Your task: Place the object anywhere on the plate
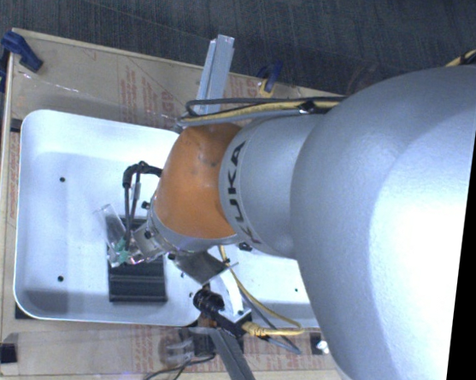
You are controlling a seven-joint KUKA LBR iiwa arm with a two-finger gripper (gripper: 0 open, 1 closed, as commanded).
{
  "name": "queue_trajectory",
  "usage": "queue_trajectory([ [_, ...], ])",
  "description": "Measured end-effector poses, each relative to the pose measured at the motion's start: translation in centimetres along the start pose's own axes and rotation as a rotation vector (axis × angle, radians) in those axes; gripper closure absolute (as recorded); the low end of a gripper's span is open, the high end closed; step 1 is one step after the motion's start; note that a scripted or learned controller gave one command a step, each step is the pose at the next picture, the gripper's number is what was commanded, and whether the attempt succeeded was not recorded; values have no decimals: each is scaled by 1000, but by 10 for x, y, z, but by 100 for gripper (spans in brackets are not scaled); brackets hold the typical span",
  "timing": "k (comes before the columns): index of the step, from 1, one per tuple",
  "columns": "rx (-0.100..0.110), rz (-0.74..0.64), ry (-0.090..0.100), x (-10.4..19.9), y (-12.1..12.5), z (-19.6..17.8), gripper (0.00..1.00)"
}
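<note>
Over the left white bin (47,204) hangs the gripper (131,258); whether it grips anything, I cannot tell

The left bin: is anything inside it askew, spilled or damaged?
Nothing looks spilled or broken. In the left bin the gripper is low over the floor, a dark ribbed block with a small clear and green part beside it. The arm covers the rest of the bench, so I cannot tell whether a plate or object lies underneath.
</note>
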State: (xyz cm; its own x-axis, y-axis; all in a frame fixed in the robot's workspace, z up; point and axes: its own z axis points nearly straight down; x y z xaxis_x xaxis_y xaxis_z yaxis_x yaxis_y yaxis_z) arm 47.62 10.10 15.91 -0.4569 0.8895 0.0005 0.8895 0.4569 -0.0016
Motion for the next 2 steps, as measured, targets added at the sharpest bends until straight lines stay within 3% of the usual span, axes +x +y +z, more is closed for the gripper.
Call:
queue_trajectory([
  [1,6,230,0,83,40,63,100],
  [2,2,363,2,41,20,-38,100],
])
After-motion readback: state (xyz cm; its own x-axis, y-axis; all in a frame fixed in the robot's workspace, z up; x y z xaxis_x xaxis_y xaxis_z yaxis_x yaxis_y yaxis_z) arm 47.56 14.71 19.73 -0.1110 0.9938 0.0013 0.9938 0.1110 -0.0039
